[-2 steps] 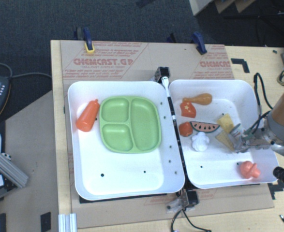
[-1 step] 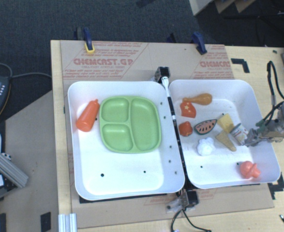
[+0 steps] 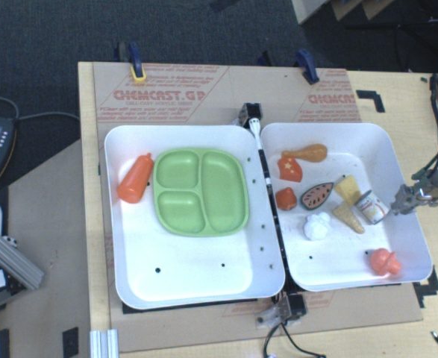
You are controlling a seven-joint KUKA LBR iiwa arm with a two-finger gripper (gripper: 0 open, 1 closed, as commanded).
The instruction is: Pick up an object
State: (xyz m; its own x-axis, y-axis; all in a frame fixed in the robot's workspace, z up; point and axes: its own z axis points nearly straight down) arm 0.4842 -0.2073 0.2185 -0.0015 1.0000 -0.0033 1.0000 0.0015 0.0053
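Note:
The right bin [image 3: 398, 151] holds several toy foods: a tan drumstick [image 3: 306, 154], a red strawberry [image 3: 290, 169], an orange-red chunk [image 3: 285, 198], a watermelon slice [image 3: 317, 195], a yellow cheese wedge [image 3: 347, 189], a small labelled can [image 3: 370, 206], a tan cone [image 3: 348, 217], a white lump [image 3: 316, 227] and a pink-red fruit [image 3: 383, 262]. My gripper [image 3: 413, 198] reaches in low over this bin's right rim, just right of the can and apart from it. Nothing shows in its grasp.
The left bin [image 3: 181, 274] carries a green divided plate [image 3: 201, 191] and an orange carrot-like toy [image 3: 134, 179] by its left wall. A black divider strip [image 3: 267, 192] runs between the bins. Cables hang at the far right [image 3: 436, 118].

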